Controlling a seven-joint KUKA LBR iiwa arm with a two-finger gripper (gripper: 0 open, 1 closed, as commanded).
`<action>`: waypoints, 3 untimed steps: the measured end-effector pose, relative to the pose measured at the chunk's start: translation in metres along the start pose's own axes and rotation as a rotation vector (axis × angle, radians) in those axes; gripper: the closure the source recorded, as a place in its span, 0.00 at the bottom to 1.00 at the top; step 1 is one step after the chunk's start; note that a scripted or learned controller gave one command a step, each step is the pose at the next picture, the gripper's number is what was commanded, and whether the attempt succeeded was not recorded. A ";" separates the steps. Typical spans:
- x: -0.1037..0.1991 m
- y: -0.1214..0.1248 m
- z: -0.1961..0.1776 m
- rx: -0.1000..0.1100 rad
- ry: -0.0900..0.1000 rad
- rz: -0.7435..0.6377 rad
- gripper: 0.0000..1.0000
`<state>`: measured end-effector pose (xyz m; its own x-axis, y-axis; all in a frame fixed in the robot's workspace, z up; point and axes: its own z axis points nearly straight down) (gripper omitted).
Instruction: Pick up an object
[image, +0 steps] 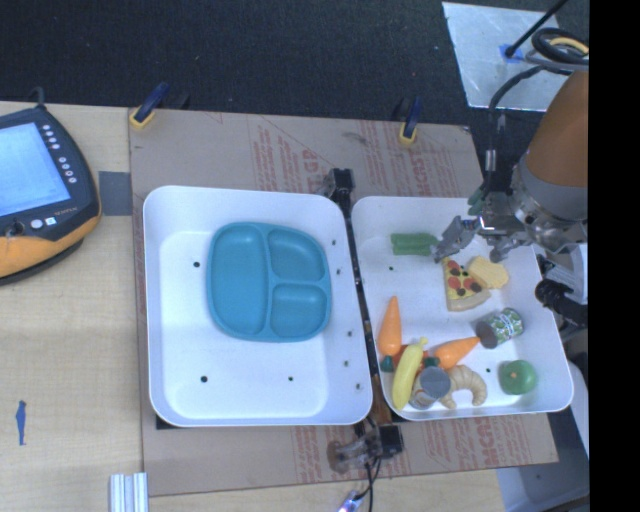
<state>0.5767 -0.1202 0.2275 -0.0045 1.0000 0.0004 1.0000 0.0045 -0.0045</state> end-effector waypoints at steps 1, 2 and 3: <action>-0.031 -0.034 0.137 0.001 -0.001 -0.001 0.00; -0.062 0.053 0.135 -0.002 -0.001 0.001 0.00; -0.063 0.053 0.125 0.000 0.000 -0.001 1.00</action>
<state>0.6290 -0.1827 0.1024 -0.0054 1.0000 0.0007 1.0000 0.0054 -0.0042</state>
